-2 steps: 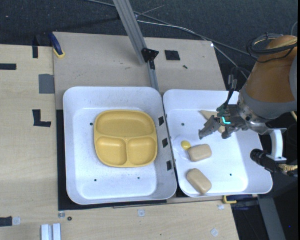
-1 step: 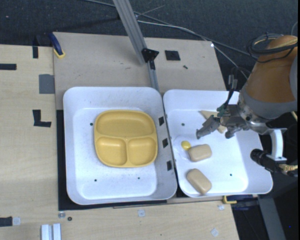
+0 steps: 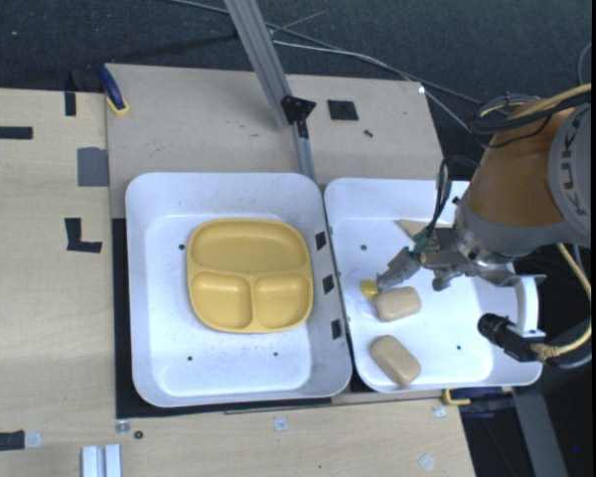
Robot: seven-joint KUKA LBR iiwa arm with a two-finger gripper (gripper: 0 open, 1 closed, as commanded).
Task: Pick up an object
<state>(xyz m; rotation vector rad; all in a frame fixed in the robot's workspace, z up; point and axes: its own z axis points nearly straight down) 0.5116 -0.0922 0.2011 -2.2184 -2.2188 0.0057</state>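
Note:
In the right bin [image 3: 432,195] lie two tan bread-like rolls, one in the middle [image 3: 398,304] and one near the front edge [image 3: 395,360]. A small yellow piece [image 3: 370,288] lies just left of the middle roll. A flat tan piece [image 3: 413,230] shows partly from under the arm. My gripper [image 3: 418,276] hangs low over the right bin, just above and behind the middle roll. Its two dark fingers stand apart, open, and I see nothing between them. The left fingertip [image 3: 389,276] points toward the yellow piece.
The left bin [image 3: 149,296] bears a yellow divided plate [image 3: 249,273]. A grey pole [image 3: 268,63] slants down to the ridge between the bins. The arm's orange and grey body [image 3: 521,182] covers the right bin's far right corner, with cables around it.

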